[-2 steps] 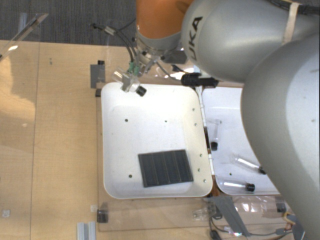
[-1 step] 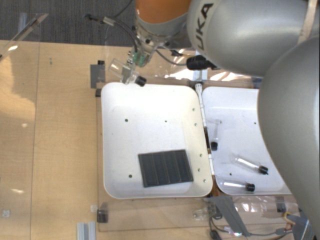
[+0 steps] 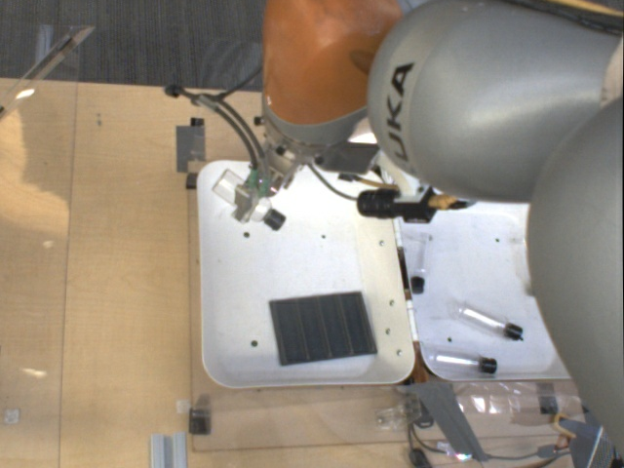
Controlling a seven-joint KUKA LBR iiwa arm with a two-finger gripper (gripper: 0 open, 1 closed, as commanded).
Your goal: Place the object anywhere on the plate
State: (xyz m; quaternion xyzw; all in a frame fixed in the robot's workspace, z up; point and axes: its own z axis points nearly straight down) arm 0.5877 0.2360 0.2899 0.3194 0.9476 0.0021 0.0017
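Over the left bin's (image 3: 210,291) far corner, the gripper (image 3: 252,199) clamps a clear vial (image 3: 242,195), probably light, slick and best held mid-barrel

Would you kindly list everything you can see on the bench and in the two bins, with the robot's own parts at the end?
left bin: one, white, shallow, middle of the view
right bin: one, white, beside the left bin, partly under the arm
plate: one, dark grey, ribbed, rectangular, flat near the left bin's front edge
clear tubes with black caps: two, lying in the right bin near its front
small black object: one, at the right bin's left wall, too small to identify
bench: one, light wood
gripper: one, over the left bin's back left corner, a clear black-capped item at its tip
arm: one, grey with an orange band
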